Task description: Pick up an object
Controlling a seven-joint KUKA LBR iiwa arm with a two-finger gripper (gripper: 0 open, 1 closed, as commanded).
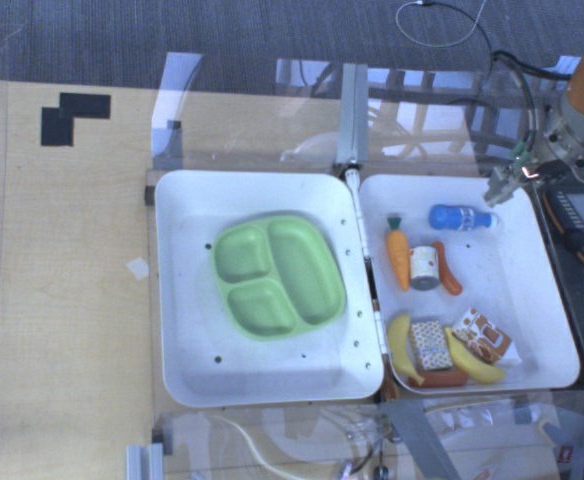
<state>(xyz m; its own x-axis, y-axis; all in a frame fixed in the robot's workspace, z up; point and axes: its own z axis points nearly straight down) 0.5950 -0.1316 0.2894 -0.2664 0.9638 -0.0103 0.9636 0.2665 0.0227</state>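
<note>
A single fixed camera sits above the bench (62,298) and looks down at a slant, far enough off to take in both white bins whole, the left bin (177,298) and the right bin (532,298) side by side. Grey floor (222,13) fills the top, and the arm (582,118) enters at the right edge
</note>
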